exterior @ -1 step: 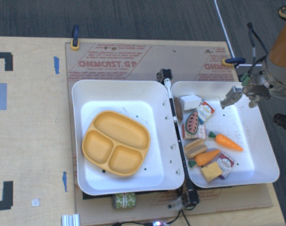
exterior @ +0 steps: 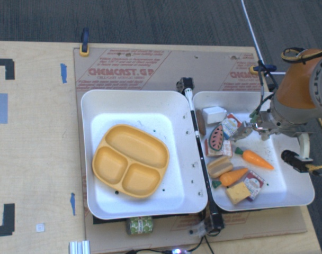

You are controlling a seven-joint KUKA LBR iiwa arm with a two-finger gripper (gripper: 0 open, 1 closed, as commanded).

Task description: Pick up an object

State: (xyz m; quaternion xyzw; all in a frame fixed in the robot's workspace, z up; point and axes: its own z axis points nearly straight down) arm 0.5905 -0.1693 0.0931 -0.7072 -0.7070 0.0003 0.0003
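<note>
Far left of the end effector [exterior: 244, 130]: left bin [exterior: 92, 107] with a yellow divided plate [exterior: 130, 160], not relevant to the grab. All candidates sit in the right bin [exterior: 304, 192]. Just left of the end effector: a crinkly packet [exterior: 231, 125], touching or nearly so, then a watermelon slice [exterior: 216, 137] and a white block [exterior: 214, 113] further left. Below-left: bread piece [exterior: 220, 166], small carrot [exterior: 232, 177], cheese wedge [exterior: 238, 193], red-white wrapper [exterior: 253, 182]. Below and slightly right: a carrot [exterior: 257, 160], long axis running left-up to right-down, thick end toward the end effector. Nearest pick looks like the packet; the carrot next. End effector low over the bin; can't tell whether it's released or clenched, and nothing visibly held. Single arm comes in from the right.
</note>
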